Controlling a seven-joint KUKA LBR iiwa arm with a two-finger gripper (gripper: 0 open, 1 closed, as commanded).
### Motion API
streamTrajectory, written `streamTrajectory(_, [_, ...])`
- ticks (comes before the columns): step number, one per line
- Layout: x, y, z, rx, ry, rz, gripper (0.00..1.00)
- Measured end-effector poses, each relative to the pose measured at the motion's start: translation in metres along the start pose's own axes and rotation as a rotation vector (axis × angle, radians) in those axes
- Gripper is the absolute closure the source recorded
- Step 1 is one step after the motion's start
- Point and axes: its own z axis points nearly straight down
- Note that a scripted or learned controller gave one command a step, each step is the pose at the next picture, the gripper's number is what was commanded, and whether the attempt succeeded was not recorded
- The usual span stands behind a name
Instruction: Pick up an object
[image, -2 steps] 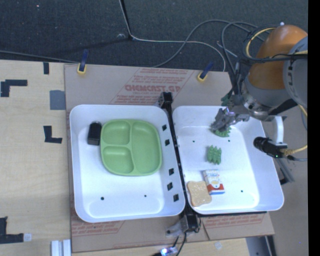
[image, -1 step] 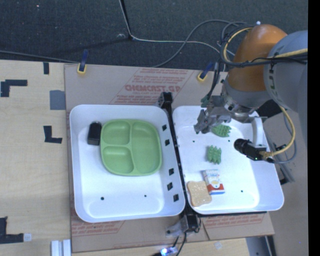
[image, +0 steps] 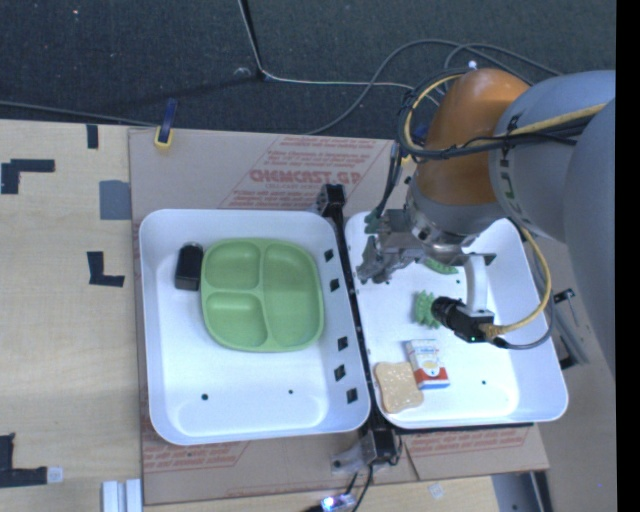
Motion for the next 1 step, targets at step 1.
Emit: streamTrajectory(1, [0.0527, -0.0075, -0.0063, -0.003, 0.001, -0.002, 1.0])
